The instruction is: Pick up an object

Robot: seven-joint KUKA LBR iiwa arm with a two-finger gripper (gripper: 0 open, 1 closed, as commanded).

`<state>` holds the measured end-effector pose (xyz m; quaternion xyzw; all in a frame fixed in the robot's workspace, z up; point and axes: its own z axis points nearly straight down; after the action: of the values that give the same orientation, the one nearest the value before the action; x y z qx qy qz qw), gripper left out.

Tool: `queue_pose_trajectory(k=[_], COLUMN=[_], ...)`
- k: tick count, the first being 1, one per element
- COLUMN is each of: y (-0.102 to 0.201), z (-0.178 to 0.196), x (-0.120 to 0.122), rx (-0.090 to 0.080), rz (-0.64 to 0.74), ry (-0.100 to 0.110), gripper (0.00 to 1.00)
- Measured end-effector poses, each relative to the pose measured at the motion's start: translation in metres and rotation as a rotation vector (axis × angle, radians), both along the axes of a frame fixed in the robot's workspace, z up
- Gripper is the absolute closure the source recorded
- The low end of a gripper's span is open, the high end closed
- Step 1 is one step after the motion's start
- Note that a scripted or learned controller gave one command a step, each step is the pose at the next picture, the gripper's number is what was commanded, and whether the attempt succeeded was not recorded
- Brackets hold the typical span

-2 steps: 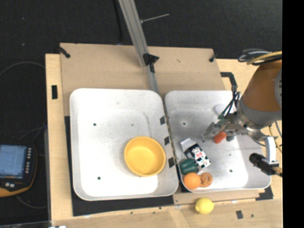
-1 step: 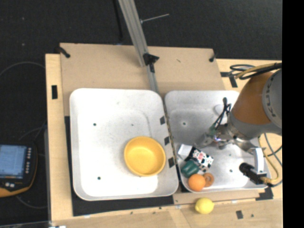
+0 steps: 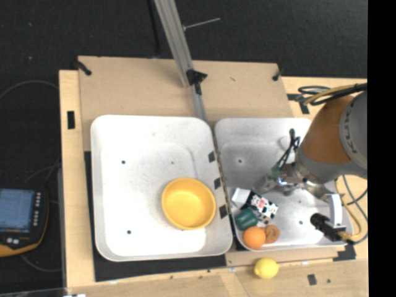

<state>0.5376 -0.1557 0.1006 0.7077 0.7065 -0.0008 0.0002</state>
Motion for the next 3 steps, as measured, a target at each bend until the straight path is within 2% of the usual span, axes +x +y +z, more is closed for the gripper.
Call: queue_pose_trajectory(k=[1, 2, 3], y=[-0.001, -0.003, 0.003], z=[0.011, 0.058, 0.118], x=[0.001, -0.005, 0.003], rx=[0.001, 0.0, -0.001], rz=[-0.004, -0.005, 0.006], ry=[-0.004, -0.007, -0.01], gripper=[1.0, 1.0, 1.0])
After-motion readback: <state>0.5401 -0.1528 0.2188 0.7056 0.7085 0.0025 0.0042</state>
